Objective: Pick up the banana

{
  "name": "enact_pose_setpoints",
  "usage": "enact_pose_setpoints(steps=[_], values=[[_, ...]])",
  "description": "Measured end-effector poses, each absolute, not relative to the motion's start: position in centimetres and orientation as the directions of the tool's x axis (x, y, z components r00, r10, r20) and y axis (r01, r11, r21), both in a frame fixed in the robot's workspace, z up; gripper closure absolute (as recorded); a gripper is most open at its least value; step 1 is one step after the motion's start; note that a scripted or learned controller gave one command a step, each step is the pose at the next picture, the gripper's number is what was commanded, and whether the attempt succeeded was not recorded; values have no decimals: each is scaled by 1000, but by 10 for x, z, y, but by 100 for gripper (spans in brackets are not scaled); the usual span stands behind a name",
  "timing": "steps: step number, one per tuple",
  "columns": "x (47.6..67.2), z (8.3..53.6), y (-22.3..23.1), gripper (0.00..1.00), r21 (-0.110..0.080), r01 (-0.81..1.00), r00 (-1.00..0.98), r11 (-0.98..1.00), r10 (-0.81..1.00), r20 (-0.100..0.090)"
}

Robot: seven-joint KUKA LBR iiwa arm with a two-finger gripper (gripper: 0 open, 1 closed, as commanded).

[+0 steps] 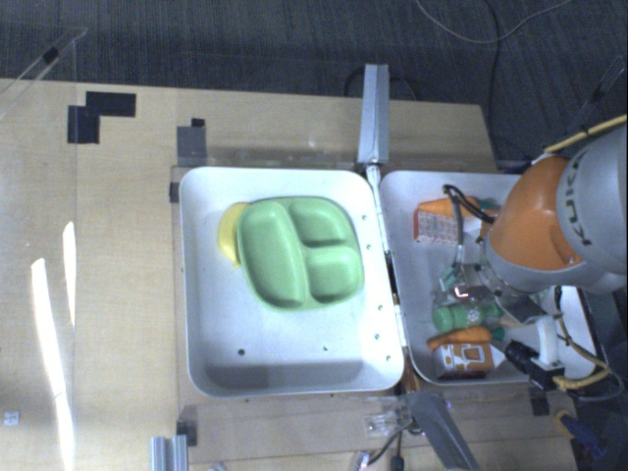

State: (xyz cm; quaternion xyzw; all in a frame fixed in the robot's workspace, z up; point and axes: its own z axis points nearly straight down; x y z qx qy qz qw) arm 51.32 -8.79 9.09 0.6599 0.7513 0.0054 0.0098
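Observation:
The banana (pixel 230 234) is yellow and lies in the left bin (pixel 211 356). Only a curved strip of it shows, at the left edge of a green divided plate (pixel 299 250) that covers the rest. My gripper (pixel 465 287) hangs low over the right bin (pixel 400 214), far to the right of the banana. It is among small items there, just above a green object (pixel 453 316). The orange band of the arm (pixel 528 226) sits above it.
The right bin holds an orange-and-white carton (pixel 435 222) at the back, plus an orange carrot-like piece (pixel 459 338) and a small brown box (pixel 465 359) at the front. A metal post (pixel 375 116) stands behind the divide between the bins. Cables trail at the right.

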Motion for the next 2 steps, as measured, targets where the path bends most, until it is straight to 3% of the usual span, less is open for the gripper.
enact_pose_setpoints(steps=[1,2], values=[[587,89,-85,100,15,1000,25,-25,1000,-2],[499,185,-74,100,5,994,110,-110,994,0]])
